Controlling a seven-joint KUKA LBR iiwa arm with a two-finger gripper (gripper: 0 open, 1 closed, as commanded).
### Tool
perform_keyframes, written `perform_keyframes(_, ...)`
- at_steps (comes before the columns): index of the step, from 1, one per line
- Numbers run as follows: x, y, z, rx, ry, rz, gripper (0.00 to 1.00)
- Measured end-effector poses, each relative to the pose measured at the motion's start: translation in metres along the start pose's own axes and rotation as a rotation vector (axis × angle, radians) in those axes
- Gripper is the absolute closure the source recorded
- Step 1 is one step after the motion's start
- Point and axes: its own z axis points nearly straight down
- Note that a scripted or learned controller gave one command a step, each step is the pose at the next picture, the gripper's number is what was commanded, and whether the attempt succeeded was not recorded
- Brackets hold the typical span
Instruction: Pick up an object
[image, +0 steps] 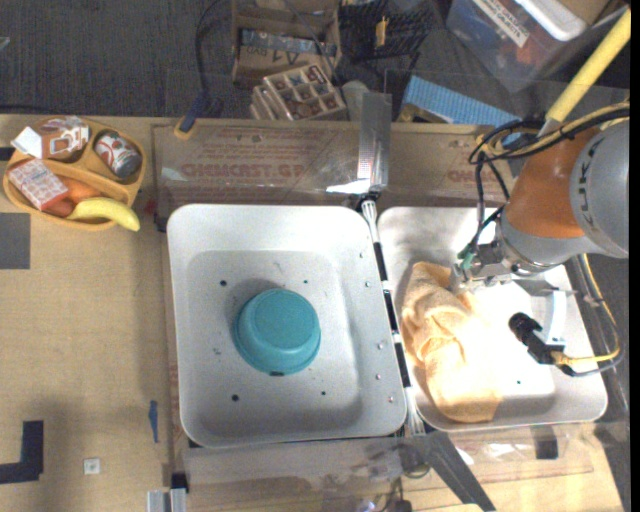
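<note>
The tan cloth (445, 340) is lying crumpled along the left side of the right bin (570, 400), close against the wall it shares with the left bin (200, 260). I am treating it as the thing to pick. The gripper (470, 268) is sitting at the cloth's far end, by its upper right fold. From this slant I am not able to tell whether it is touching the fabric or hanging just above it. Nor can I tell whether the pincer is released or clenched, and I am seeing no cloth plainly caught in it.

What is worrying me most is a shallow bite. The cloth is soft and bunched, so a pinch at this edge is likely taking only one loose layer, which may be sliding free as the arm (560, 190) lifts. Going deeper is carrying its own risk, because the fabric looks thin at that end and the gripper could be pressing into the bin floor. Even with a good hold, the long trailing part is likely dragging along the shared wall and could be snagging there or pulling itself loose.

The teal bowl (279, 330) is sitting upside down in the left bin, well apart. I am expecting no trouble from it.
</note>
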Motion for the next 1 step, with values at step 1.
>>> perform_keyframes(1, -0.0004, -0.0001, 0.0, 0.0, 0.0, 0.0, 0.0)
